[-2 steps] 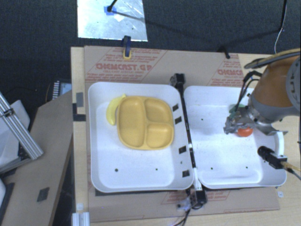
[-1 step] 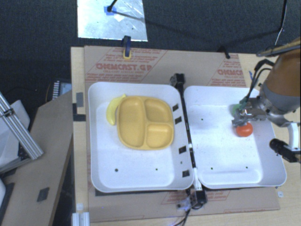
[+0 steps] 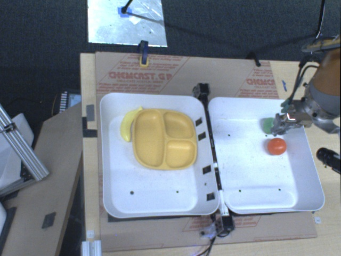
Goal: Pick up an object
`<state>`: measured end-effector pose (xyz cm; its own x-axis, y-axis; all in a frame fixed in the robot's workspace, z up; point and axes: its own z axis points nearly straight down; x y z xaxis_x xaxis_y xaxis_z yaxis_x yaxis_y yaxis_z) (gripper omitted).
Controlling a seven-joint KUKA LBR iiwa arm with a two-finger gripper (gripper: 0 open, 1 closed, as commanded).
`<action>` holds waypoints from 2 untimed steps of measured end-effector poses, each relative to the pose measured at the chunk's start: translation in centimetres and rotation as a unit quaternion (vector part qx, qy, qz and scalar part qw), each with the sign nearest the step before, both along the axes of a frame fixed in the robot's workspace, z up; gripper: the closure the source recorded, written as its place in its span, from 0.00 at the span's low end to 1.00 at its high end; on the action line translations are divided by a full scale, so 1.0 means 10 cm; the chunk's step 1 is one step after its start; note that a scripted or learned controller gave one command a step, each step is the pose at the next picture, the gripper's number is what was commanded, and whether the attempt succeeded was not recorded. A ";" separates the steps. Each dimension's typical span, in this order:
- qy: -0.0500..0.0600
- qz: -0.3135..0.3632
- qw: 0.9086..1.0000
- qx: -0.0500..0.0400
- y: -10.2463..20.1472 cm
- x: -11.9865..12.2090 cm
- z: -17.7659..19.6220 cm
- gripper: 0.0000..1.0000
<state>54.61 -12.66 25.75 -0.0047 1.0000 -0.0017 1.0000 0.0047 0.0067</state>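
On the right side of the frame the arm (image 3: 326, 89) reaches in over the right bin (image 3: 256, 191), and its gripper (image 3: 281, 122) sits low at the bin's upper right part. Whether the pincer is apart or together I cannot tell. A green object (image 3: 267, 125) lies just left of the gripper, partly covered by it, seemingly touching. An orange-red ball (image 3: 276, 146) rests on the bin floor just below the gripper, slightly apart from the green object. In the left bin (image 3: 154, 199), a yellow divided plate (image 3: 162, 138) lies near the centre, with a yellow banana (image 3: 127, 125) tucked against its left edge.
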 end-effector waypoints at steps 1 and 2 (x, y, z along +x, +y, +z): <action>0.003 0.002 1.000 0.002 0.50 -0.15 -0.13 1.00; 0.003 0.003 1.000 0.002 0.97 -0.16 -0.22 1.00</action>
